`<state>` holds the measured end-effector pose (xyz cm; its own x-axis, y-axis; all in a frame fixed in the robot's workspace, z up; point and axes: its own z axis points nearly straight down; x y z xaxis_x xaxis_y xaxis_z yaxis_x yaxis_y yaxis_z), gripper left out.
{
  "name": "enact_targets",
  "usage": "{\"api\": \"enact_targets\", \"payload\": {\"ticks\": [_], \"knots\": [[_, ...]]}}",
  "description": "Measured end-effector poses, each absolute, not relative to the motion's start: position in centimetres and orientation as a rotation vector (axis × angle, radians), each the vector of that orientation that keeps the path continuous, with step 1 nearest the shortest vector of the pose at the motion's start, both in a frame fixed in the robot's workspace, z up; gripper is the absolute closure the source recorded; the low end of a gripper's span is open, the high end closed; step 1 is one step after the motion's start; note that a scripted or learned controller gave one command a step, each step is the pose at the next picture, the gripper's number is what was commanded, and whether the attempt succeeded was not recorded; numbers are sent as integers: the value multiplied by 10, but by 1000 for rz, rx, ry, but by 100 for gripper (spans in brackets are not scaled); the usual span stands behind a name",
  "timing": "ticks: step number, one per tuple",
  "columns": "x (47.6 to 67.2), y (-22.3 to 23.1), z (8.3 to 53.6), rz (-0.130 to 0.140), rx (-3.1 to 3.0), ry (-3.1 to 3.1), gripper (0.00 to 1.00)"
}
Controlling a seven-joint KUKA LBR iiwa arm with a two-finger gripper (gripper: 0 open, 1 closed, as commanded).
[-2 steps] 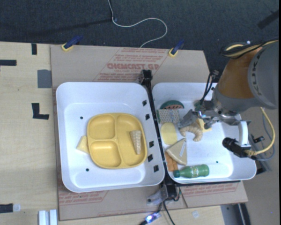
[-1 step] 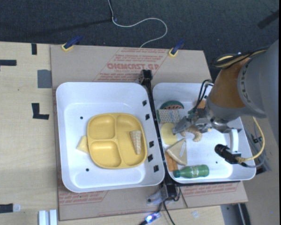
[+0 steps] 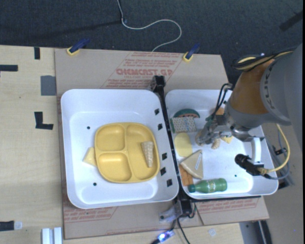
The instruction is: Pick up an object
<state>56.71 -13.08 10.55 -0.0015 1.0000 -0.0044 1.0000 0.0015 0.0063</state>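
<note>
A small tan object (image 3: 216, 143) is lying on the floor of the right white bin (image 3: 234, 189), just below the grey gripper (image 3: 207, 136); I cannot tell if the claw is wide or narrow. Nearby are sitting a round pale yellow piece (image 3: 183, 145), a sandwich wedge (image 3: 192, 165) and a green plastic bottle (image 3: 208, 186). The left white bin (image 3: 76, 151) is holding a yellow divided plate (image 3: 123, 152) carrying a ridged cone (image 3: 148, 152).

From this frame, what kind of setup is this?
Likely a robot grasping test bench: two white bins on cardboard, toy food such as a green bottle and a yellow divided plate, the gripper reaching in.
</note>
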Motion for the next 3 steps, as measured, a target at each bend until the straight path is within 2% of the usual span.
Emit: {"api": "enact_targets", "payload": {"ticks": [2,3], "knots": [[569,-134,221,4,2217,2221,100],[575,-76,214,0,2216,2231,100]]}}
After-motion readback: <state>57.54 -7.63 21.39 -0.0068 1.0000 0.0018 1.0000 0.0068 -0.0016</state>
